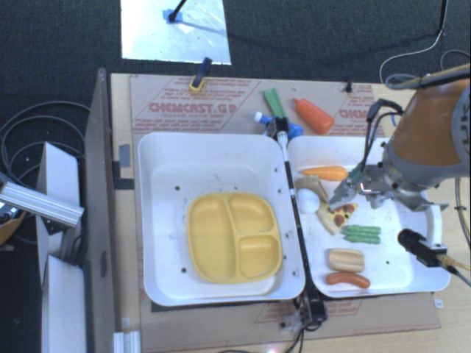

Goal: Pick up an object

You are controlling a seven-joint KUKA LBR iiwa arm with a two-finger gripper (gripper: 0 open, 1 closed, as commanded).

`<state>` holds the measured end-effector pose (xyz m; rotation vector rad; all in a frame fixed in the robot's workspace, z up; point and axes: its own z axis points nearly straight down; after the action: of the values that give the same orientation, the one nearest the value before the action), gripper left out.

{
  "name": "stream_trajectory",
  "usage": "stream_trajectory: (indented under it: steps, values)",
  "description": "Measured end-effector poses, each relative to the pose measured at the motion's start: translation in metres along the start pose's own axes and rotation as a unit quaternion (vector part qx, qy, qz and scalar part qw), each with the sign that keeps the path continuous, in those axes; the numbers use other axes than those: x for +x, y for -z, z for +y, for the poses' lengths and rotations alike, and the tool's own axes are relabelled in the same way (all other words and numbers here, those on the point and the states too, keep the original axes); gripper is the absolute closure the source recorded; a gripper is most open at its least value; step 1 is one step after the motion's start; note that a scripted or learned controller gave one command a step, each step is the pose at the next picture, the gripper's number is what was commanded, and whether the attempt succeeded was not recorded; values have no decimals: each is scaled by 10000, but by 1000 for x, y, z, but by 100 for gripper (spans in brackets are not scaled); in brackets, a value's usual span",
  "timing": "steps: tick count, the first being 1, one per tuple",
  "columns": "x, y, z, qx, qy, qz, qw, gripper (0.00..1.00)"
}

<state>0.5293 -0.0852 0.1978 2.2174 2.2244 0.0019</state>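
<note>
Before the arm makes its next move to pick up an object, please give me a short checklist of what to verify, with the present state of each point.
1. Gripper is over the right bin, above the pizza slice: ok.
2. An object is between the fingers: cannot tell.
3. Neighbours crowd the pizza slice, namely the egg and green beans: not ok.
4. Other targets lie free: carrot, bread roll, sausage: ok.
5. Yellow divided plate sits flat in the left bin: ok.

Bright even overhead light, soft shadows, glare on foil sheet (175,19)
</note>
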Motion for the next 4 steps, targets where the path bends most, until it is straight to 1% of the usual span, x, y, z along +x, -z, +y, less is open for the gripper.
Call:
stream_trajectory:
  steps: [1,2,3,4]
  values:
    - [-27,-95,35,17,-15,-2,10000,0]
    - [-12,-114,-5,27,-14,10,10000,0]
    - [-55,-113,34,-24,-18,-16,10000,0]
    - [-49,-114,-41,27,-27,9,10000,0]
